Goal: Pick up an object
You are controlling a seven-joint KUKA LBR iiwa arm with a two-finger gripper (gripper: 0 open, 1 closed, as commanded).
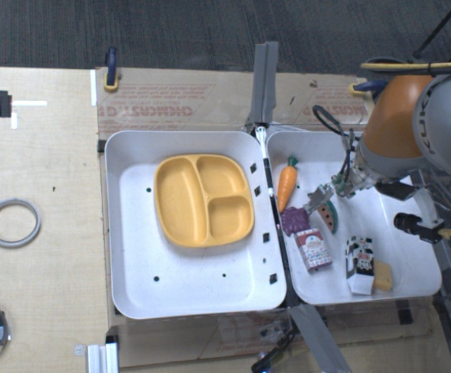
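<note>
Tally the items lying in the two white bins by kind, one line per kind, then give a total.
Yellow plastic divided plate: 1
Toy foods: 4 (orange toy carrot, purple toy grapes, toy watermelon slice, yellow cheese wedge)
Small cartons: 2 (red-and-white carton, black-and-white cow-print carton)
Total: 7

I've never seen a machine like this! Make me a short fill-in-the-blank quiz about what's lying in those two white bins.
1. The yellow divided plate lies in the ____ bin.
2. The carrot has an orange body and a ____ top.
3. The plate has ____ compartments.
4. The gripper hangs over the ____ bin.

Missing words: left; green; three; right
</note>
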